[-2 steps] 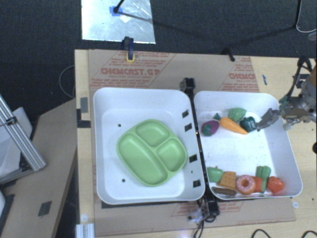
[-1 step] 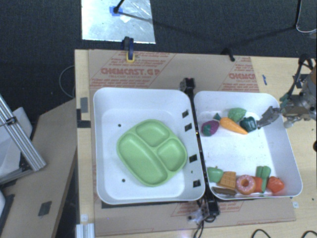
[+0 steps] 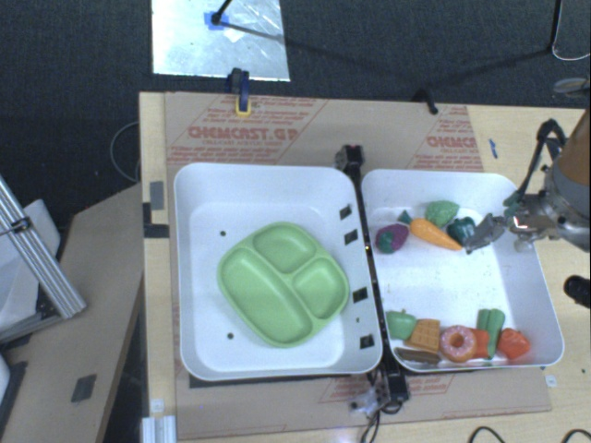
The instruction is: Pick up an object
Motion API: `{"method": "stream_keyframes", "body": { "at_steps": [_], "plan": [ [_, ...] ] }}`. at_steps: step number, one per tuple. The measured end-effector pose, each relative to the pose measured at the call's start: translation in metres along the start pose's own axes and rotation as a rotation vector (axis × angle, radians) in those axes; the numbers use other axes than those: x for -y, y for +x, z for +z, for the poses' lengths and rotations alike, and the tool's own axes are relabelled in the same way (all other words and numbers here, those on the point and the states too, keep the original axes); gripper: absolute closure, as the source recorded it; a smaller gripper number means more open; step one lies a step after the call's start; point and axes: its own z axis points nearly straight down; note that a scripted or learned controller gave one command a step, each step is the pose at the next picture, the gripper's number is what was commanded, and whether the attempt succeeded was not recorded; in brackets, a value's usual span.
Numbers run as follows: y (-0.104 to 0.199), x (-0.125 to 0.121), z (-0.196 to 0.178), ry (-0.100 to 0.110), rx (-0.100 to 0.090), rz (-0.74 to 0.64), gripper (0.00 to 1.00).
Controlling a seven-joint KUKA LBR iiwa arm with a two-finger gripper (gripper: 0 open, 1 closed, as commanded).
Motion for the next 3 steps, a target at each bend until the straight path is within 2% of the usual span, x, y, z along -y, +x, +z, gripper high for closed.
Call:
{"method": "stream_keyframes", "body": {
  "at_steps": [1, 3],
  "plan": [
    [-0.01, 0.001, 0.05, 0.002, 0.0, 0.001, 0.0],
    [-0.008, 0.003, 0.145, 0.001, -0.001, 0.0, 0.0]
  ]
}}
